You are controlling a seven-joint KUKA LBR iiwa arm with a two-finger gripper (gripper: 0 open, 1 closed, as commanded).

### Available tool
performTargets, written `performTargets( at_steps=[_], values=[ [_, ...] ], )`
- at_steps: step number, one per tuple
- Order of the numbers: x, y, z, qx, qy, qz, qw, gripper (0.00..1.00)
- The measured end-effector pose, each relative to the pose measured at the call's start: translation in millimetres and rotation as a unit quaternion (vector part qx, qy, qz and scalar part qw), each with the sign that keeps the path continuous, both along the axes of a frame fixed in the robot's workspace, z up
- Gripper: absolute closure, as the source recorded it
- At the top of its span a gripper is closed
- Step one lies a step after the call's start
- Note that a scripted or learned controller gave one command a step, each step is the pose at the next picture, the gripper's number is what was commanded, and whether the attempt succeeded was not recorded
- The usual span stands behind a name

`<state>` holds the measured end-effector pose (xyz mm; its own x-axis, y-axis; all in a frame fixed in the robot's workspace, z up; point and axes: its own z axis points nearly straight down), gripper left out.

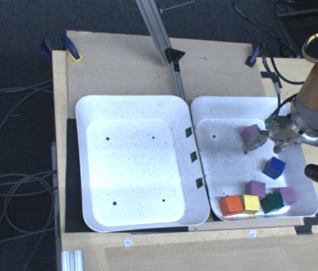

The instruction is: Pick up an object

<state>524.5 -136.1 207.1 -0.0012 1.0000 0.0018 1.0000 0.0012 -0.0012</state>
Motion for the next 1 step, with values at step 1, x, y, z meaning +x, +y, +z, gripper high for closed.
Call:
performTargets(
  at_steps=[1],
  values=[
    [0.1, -0.1, 0.0, -0.0002, -0.001, 0.0, 1.0, 0.0]
  ],
)
